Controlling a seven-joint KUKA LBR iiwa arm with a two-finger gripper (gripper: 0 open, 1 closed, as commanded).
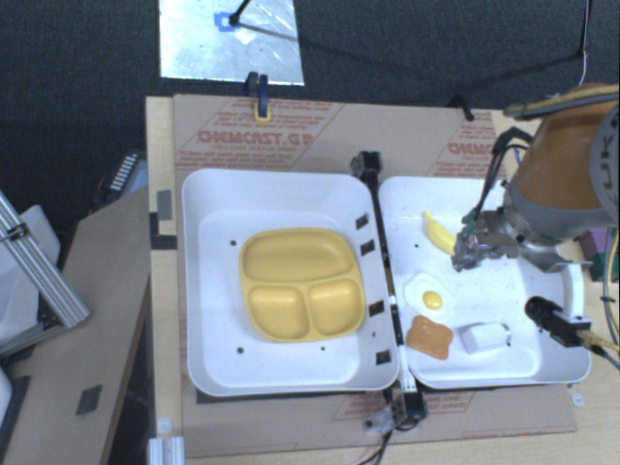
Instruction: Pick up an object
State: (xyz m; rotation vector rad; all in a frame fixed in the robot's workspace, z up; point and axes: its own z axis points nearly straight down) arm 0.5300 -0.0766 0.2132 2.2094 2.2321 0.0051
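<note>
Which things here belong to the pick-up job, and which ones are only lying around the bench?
For the job:
- gripper, over the right bin
- banana, beside the gripper
- fried egg
- toast
- small white block

Just lying about:
- yellow tray with three compartments, in the left bin
- yellow clamp at the far edge of the board

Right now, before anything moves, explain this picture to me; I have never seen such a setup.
One camera looks down at a slant on a bench with two shallow white bins. The grey and orange shape at the right is a robot arm; its gripper hangs over the right bin. That bin holds toy food: a yellow banana beside the gripper, a fried egg, a brown piece like toast and a small white block. The left bin holds a yellow divided tray. I cannot see anything held.
</note>
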